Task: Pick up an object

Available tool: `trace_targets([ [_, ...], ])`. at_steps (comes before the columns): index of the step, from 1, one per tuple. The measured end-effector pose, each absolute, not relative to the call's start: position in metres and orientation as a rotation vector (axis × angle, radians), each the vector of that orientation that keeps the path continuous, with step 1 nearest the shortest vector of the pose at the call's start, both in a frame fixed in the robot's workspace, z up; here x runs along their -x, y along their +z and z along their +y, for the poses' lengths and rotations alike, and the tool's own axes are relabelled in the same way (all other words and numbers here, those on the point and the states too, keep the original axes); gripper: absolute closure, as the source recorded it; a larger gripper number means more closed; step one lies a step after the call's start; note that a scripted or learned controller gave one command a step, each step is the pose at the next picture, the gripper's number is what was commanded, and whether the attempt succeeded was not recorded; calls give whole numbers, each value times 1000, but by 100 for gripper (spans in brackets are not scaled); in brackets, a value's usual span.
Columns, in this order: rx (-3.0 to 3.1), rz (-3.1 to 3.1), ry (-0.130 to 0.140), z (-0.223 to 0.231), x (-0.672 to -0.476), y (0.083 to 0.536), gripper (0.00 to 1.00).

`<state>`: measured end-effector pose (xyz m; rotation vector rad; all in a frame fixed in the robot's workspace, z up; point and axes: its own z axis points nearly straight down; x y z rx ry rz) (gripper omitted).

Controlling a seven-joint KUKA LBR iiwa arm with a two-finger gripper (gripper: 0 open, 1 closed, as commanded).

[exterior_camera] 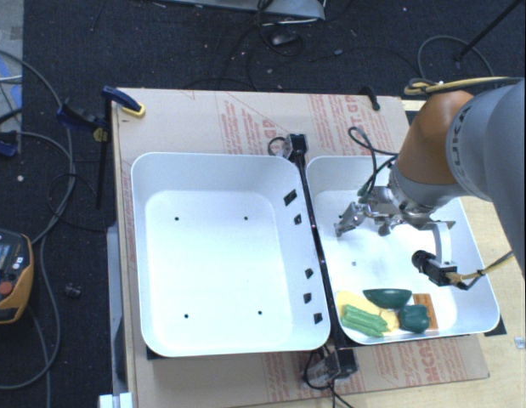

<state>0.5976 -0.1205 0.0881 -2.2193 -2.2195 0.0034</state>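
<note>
Several small objects lie clustered at the near edge of the right bin (475, 236): a dark green rounded piece (387, 297), a light green ribbed piece (362, 320), a yellow piece (354, 303), a teal lump (414, 319) and an orange-brown block (421, 302). My gripper (363, 225) hangs over the middle of the right bin, above and to the left of that cluster and well apart from it. Its fingers stand open with nothing between them.
The left bin (144, 228) sits beside the right one, with a black divider strip (309, 236) between them. A black fitting on a cable (434, 268) hangs from the arm over the right bin. Cables and a clamp (122, 100) lie around the bench.
</note>
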Motion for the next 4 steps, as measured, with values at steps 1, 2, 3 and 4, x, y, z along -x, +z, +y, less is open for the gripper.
trace_targets([
  [1,2222,-2222,-1,-121,-599,101,100],
  [2,2223,-2224,-4,-121,-609,158,100],
  [3,2223,-2224,-4,-122,-614,201,100],
  [4,2225,-2224,-5,-129,-609,259,100],
])
